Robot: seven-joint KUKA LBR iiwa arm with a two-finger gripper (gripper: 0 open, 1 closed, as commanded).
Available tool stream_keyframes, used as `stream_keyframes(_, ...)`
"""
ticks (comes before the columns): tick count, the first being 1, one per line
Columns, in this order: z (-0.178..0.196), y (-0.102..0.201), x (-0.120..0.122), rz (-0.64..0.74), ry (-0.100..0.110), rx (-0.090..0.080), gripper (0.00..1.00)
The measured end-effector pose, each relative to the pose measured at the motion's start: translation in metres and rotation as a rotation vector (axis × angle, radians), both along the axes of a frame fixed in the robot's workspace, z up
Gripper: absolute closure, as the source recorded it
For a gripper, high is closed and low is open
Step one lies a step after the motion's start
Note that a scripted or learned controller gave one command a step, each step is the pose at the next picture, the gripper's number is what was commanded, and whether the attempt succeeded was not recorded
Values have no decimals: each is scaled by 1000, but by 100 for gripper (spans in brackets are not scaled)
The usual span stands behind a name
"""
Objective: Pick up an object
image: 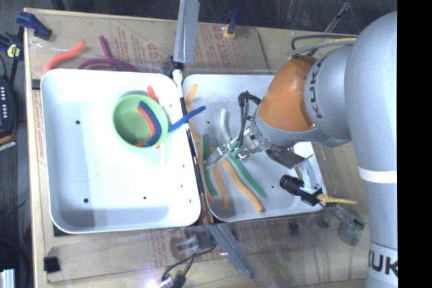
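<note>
The right bin (216,85) holds several thin strips. A long orange strip (246,187) and a green strip (248,177) lie side by side near its front. Another green strip (207,168) and a short orange one (217,180) lie by the left wall. A white curved strip (224,123) sits further back, and an orange strip (192,92) lies in the back left corner. My gripper (228,149) is low in this bin, right over the upper ends of the green and orange strips. The wrist hides what lies beneath it.
The left bin (88,185) holds a green bowl (128,119) with a red strip (156,119) and a blue one curled in it. A blue strip (186,119) lies across the divider between the bins. Red and purple strips (101,63) lie on the bench behind the left bin.
</note>
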State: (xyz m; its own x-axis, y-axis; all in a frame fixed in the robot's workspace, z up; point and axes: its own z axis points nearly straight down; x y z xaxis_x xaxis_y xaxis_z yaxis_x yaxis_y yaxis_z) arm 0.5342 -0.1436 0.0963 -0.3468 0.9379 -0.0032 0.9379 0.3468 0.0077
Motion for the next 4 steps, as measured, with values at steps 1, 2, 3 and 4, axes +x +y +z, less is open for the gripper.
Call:
stream_keyframes(1,10,-1,0,3,2,-1,100)
stream_keyframes(2,125,13,32,-335,10,2,100)
stream_keyframes(3,125,14,32,-335,11,3,0)
stream_keyframes(4,6,24,8,-255,8,1,0)
